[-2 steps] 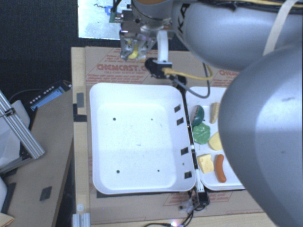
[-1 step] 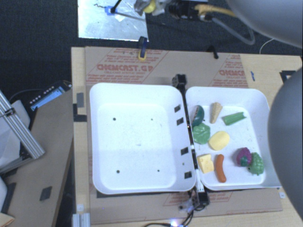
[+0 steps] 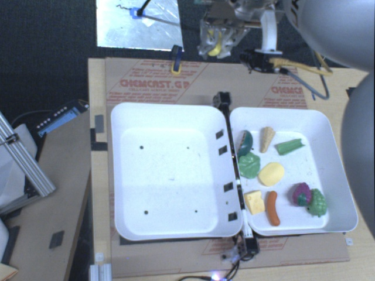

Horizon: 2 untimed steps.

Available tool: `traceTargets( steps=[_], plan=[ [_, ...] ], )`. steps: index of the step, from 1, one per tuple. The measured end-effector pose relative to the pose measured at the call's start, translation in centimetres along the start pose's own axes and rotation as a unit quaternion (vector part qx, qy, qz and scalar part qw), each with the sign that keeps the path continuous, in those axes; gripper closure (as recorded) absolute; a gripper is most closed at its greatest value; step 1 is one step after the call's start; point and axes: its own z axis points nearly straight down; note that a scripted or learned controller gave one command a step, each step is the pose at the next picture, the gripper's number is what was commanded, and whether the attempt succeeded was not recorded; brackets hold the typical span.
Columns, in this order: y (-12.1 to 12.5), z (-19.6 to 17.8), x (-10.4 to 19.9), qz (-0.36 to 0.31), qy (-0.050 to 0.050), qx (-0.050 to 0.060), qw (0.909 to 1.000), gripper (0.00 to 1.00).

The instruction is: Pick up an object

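Observation:
My gripper hangs high above the bench's far edge, beyond both bins. It is shut on a small yellow object, which shows between the pale fingers. The right bin holds several toy foods: a dark teal piece, a tan cone, a green pod, a leafy green piece, a yellow lemon shape, a cheese wedge, an orange sausage, a purple piece and a broccoli head.
The left bin sits beside the right one, with a black hinged divider between them. A yellow and blue clamp stands on the cardboard's far edge. A shiny metal sheet lies beyond it. Cables trail from the wrist.

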Motion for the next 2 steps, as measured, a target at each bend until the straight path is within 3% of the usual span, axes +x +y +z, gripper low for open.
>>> traceTargets(
  steps=[1, 2],
  plan=[
    [0.0, 2.3, -7.4, -0.001, 0.001, -0.004, 1.0, 1.0],
    [0.1, 0.3, -9.8, -0.003, 0.002, -0.006, 1.0, 1.0]
  ],
)
